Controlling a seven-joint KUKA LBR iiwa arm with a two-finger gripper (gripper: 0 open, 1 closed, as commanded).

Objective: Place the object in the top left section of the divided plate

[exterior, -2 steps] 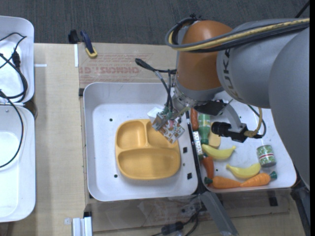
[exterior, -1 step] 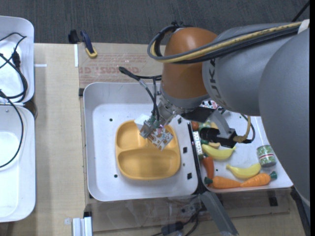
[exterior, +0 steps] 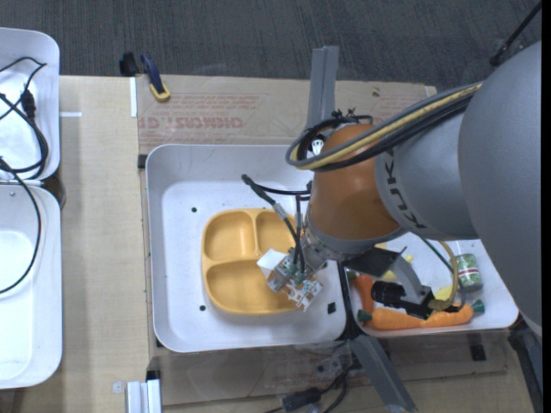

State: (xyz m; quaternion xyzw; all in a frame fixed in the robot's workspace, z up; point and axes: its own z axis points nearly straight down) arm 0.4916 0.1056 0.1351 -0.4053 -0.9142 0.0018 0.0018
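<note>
A yellow divided plate [exterior: 231,261] lies in the left white bin [exterior: 172,256], with two small sections on its far side and one wide section on its near side. My gripper [exterior: 293,284] hangs low over the plate's right rim, at the near right corner. A small white piece [exterior: 272,261] sits right against the gripper on the plate side; whether it is held cannot be made out. The orange wrist band [exterior: 349,188] and the grey arm cover the right of the bin.
The right bin [exterior: 499,312] holds an orange carrot [exterior: 417,318], a black item [exterior: 392,293], a yellow piece [exterior: 443,293] and a small green-labelled can [exterior: 467,272]. Black cables [exterior: 275,198] trail from the wrist. A blue-handled clamp [exterior: 153,77] lies at the bench's far edge.
</note>
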